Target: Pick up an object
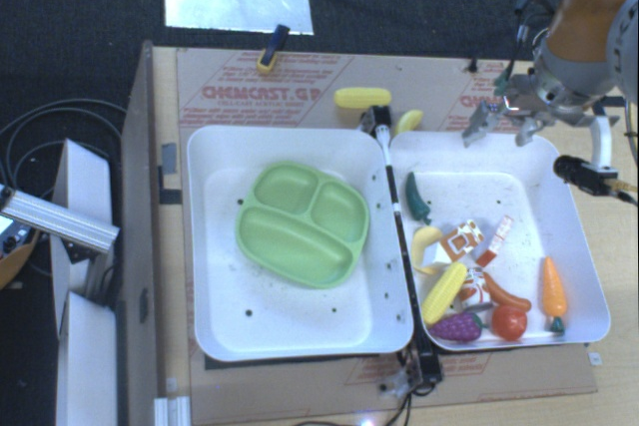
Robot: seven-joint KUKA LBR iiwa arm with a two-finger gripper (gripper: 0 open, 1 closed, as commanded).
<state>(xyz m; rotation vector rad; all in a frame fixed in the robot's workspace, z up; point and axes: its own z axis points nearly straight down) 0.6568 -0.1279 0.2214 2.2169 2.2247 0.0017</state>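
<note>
We're looking down on the bench from the fixed camera, and the gripper (501, 122) sits at the upper right of the frame, hanging over the far rim of the right bin (577, 214). Its two fingers (477, 127) are spread apart, pointing down, with nothing between them.

The pickable things all lie lower in the frame, well apart from those fingers. Nearest is a dark green pepper (416, 198), lying by the bin's left wall, down and to the left of the gripper. Further down we find the main cluster: a yellow banana (426, 245), a red-and-white carton (464, 240), a corn cob (444, 288), a sausage (500, 293), a red tomato (508, 322) and purple grapes (457, 326), crowded together and touching one another near the bin's lower edge. An orange carrot (552, 290) lies apart at the lower right.

The bin floor directly under the fingers is bare white. To the left, the left bin (215, 314) holds a green divided plate (303, 224). Behind the bins, at the top centre, a yellow-headed tool (363, 99) rests on the cardboard, just left of the gripper's side.
</note>
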